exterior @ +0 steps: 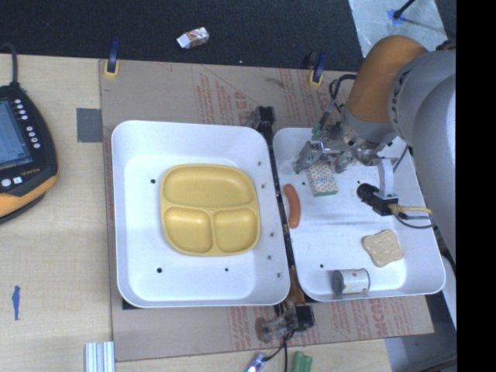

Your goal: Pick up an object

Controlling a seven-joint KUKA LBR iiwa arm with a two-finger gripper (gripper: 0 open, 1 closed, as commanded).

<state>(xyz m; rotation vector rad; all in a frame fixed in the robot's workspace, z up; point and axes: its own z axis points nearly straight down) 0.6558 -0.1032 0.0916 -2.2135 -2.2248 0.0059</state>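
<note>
Camera view: Two white bins sit rim to rim on a sheet of cardboard [201,91], which is clipped at its far edge by two blue clamps [112,59] [316,64]. In the left bin [124,208], a yellow tray [209,208] with three compartments lies in the middle, with a band of bare white floor on every side.

The grey arm [387,84] comes in from the right and hangs its gripper [325,160] over the far end of the right bin [341,239], close to the back wall. From here I cannot tell whether the gripper is open or closed. A small patterned packet [322,181] sits directly below the gripper tip and meets it in the picture. It is unclear whether the packet is gripped or merely lying beneath.

A sausage [292,205] lies lengthwise just beside the bin's left wall, near the packet. A cracker-shaped piece [382,247] rests toward the near right corner. A small can [350,281] lies on its side against the near rim. The middle of the bin floor between these three is bare.

Red print runs in lines across the cardboard but is too faint to read. The packet shows a speckled pattern and no legible words. A teach pendant [19,153] lies at the bench's left edge with its screen unreadable. A wrapped sweet [193,38] lies on the dark floor beyond the bench.
</note>
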